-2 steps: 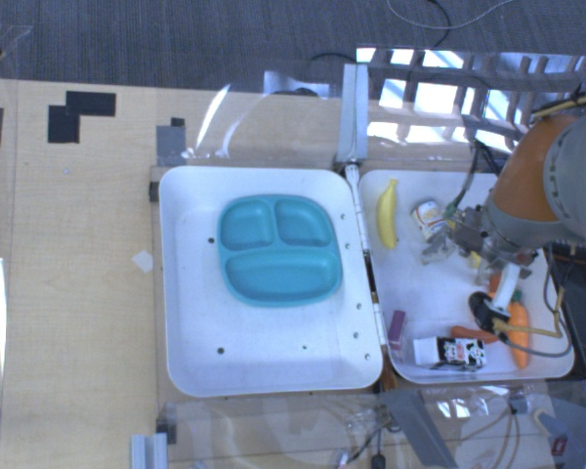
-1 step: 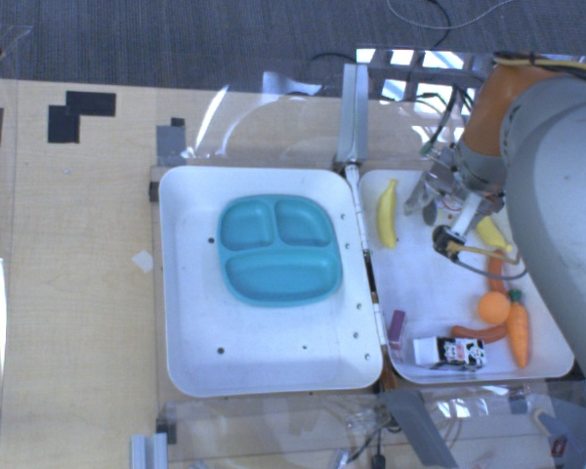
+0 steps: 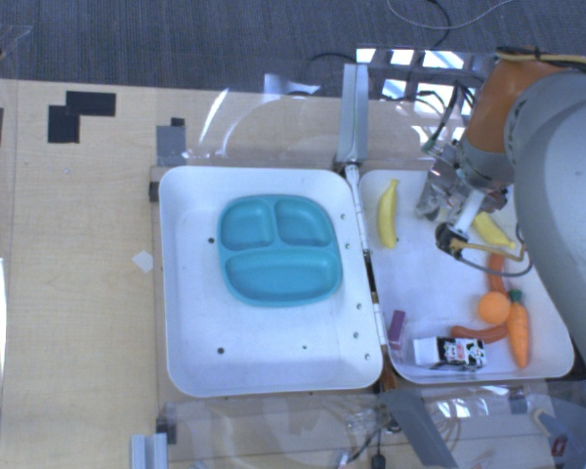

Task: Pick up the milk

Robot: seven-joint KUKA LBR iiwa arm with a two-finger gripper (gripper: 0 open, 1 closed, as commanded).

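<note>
Milk point(image 3: 449, 352) lies at the right bin's point(image 3: 420, 281) near edge, well apart from the hand point(image 3: 438, 206), which sits over the bin's far end near the banana point(image 3: 387, 213). Hand spread or closed: can't tell.

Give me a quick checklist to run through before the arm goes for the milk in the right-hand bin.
1. Milk found: ok. The milk carton lies in the right bin, against the wall nearest the camera.
2. Gripper above the milk: not ok. The gripper is over the far part of the bin, well away from the carton.
3. Room around the carton: not ok. A purple item lies close on one side and a red-orange piece close on the other.
4. Way across the bin floor: ok. Bare floor lies between gripper and carton.
5. Gripper empty: cannot tell.
</note>
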